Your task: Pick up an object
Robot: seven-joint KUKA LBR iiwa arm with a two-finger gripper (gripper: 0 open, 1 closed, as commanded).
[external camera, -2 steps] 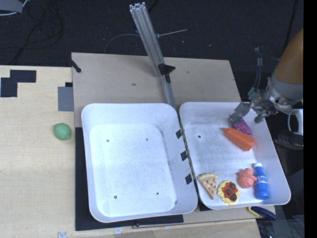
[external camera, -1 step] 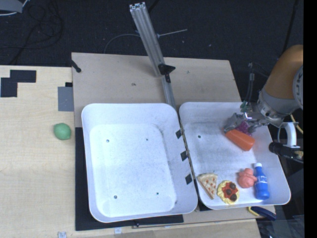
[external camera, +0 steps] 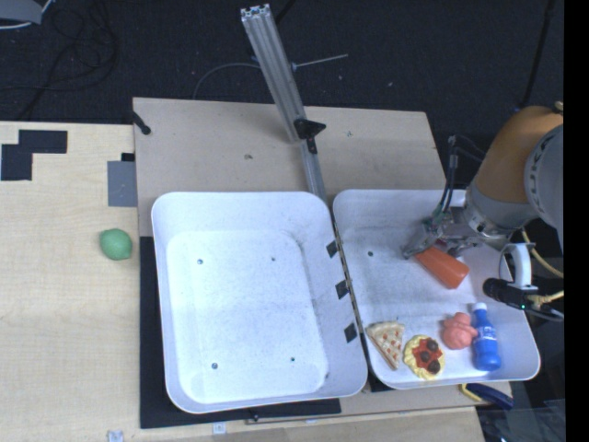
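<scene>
Your hand point(external camera: 440, 240) sits low in the right bin point(external camera: 396, 212), near its middle, with the grey arm point(external camera: 515, 187) and its orange band reaching in from the right edge. You can see dark fingers point(external camera: 419, 244) slanting down toward the bin floor, but whether they are spread or pressed together you cannot tell from this angle. An orange block point(external camera: 443, 267) lies tilted right at the fingertips, touching or just under them; you cannot tell whether it is between the fingers.

Further toward the bin's near edge you have a row of small things: a pizza slice point(external camera: 387, 343) at the left, a round red-and-yellow toy point(external camera: 424, 355) just beside it, a pink lump point(external camera: 456, 331) next, and a blue bottle point(external camera: 484, 339) with a white cap lying against the pink lump's right side.

The left bin point(external camera: 184, 212) lies beside the right one, the two joined by dark clips point(external camera: 341, 288) along their shared edge. A metal rail point(external camera: 281, 76) slants away from behind the bins. Out on the surface point(external camera: 55, 320), well to the left of both bins, rests a green ball point(external camera: 116, 244).
</scene>
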